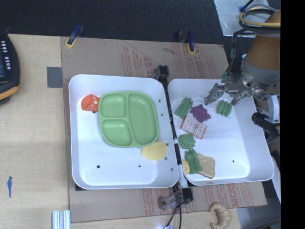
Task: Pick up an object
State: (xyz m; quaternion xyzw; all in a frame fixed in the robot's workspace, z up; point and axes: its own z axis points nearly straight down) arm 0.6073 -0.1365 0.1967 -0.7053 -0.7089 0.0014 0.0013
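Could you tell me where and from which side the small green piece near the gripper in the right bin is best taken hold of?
Probably across its narrow middle, coming straight down. The small green piece lies flat, elongated and apart from the purple item, so fingers could close on its long sides. The gripper hangs just above it, open.

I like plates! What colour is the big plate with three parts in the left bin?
The divided plate is light green, seen clearly in the camera view.
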